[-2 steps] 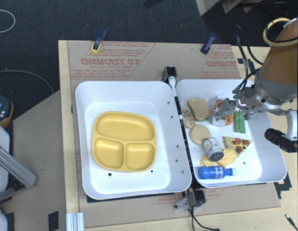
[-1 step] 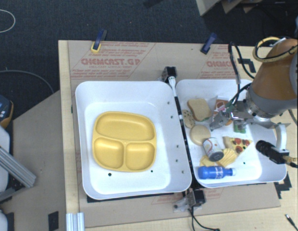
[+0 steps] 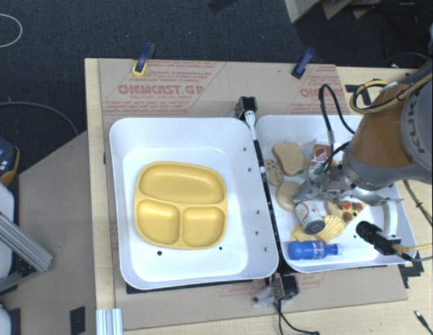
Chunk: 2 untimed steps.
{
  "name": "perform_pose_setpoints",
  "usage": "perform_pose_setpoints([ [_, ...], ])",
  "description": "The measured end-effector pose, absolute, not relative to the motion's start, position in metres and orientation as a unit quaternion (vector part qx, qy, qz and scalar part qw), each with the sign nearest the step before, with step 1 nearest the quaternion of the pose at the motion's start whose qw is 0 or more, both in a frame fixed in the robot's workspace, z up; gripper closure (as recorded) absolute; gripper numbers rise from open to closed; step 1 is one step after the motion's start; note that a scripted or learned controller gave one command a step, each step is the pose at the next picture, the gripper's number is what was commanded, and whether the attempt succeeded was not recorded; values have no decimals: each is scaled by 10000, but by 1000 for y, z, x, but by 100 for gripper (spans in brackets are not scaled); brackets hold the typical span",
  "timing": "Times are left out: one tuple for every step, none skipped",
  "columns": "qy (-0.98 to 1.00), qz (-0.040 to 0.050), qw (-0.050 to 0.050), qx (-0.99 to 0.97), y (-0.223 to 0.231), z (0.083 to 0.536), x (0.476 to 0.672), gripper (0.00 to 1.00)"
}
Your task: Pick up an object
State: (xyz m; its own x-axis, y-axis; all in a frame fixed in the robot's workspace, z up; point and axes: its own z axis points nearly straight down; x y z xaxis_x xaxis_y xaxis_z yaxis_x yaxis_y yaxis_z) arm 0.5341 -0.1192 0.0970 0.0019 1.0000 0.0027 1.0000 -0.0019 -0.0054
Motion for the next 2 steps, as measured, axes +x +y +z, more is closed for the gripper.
perform_pose_setpoints([
  [-7069,-14,2,-7073,-119,89,536,0],
  [-7064,-44,-48,-7078,-120,102,539,100],
])
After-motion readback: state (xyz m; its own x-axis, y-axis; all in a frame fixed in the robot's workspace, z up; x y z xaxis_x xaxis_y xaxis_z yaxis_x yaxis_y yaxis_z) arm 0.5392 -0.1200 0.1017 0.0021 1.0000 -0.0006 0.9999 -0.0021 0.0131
